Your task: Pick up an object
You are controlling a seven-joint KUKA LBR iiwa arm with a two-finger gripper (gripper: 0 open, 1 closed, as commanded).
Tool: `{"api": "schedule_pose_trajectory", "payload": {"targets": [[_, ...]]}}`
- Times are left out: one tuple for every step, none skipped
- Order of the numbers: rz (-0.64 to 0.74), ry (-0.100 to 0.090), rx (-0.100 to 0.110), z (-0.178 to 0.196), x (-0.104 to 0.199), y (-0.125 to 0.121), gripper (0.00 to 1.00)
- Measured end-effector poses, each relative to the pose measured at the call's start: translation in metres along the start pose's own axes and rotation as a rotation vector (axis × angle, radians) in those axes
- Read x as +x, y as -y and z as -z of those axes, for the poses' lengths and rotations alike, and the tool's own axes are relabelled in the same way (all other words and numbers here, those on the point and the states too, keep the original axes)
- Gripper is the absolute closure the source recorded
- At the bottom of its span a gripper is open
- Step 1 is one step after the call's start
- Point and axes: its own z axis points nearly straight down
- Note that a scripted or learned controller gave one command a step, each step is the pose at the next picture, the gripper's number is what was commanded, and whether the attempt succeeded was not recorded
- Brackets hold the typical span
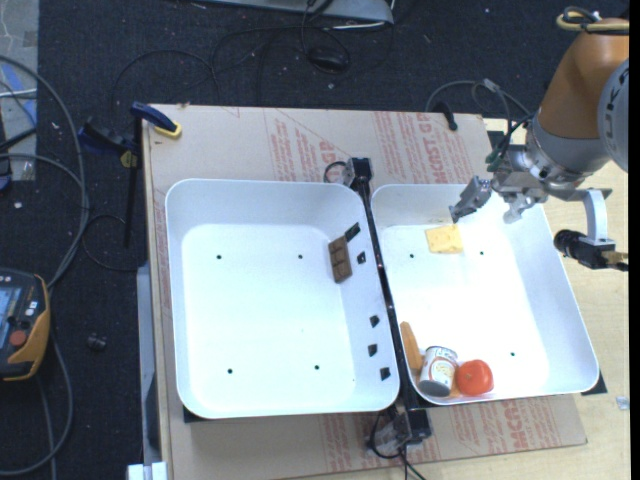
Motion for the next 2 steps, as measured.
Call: {"api": "schedule_pose_trajectory", "payload": {"targets": [[0.001,0.001,-0.008,0.005,0.0,-0.002,0.0],[0.001,0.0,-0.003,-0.054,0.009,0.0,0.0]]}}
